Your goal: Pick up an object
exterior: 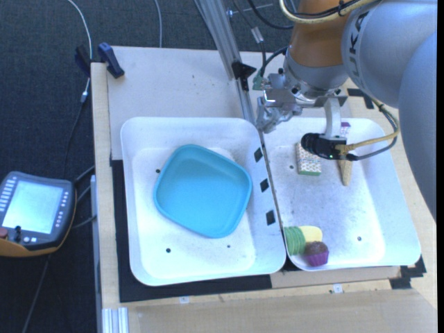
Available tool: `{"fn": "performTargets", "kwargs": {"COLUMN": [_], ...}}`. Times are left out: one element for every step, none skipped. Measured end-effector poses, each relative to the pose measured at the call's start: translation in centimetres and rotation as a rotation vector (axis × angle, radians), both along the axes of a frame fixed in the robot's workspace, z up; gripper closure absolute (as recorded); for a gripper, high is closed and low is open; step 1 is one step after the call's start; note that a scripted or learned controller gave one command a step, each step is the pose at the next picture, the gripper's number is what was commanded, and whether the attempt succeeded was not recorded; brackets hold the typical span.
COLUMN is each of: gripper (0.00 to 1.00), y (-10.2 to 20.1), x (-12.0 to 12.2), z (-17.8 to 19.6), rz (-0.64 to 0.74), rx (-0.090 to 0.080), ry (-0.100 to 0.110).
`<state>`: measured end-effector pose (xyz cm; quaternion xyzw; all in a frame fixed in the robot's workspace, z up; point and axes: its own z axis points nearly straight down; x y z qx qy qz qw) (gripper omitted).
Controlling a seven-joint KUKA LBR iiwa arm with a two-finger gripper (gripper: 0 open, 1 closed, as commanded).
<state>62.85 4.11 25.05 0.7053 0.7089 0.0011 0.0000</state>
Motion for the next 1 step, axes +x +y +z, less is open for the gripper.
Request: {"fn": "performTargets", "kwargs": {"gripper": [1.0], "y": [4.49], "x": [-0.32], "z": [0.14], "rz": [-0.001], "rx": [0.0], "ry": [0.001]}}
